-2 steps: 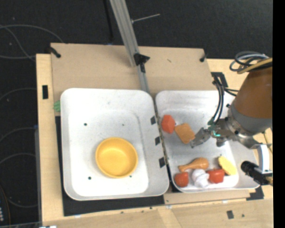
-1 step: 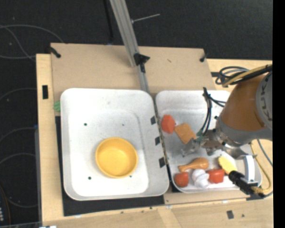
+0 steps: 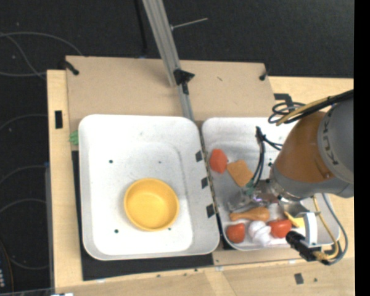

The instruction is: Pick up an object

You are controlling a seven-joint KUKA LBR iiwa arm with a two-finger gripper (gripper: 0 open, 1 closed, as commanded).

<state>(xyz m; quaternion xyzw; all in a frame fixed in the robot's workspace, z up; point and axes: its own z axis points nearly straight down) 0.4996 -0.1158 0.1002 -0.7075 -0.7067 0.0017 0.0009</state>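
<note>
Your arm [image 3: 314, 153] reached in from the right, its orange band bulking over the right bin [image 3: 234, 131], wrist bent down toward that bin's lower half. The pincer [image 3: 259, 197] sat low among the objects; you could not tell from this view whether it was released or clenched.

The left bin [image 3: 105, 147] on the surface [image 3: 129, 85] carried a yellow bowl [image 3: 151, 203], upright.

In the right bin, a tan block [image 3: 239, 172] lay tilted beside a red ball [image 3: 218, 160]. An orange carrot-like piece [image 3: 253, 214] lay just below the pincer, long axis roughly left-right. Two red pieces [image 3: 235, 232] [image 3: 280, 228] flanked a white object [image 3: 258, 232] along the near wall.
</note>
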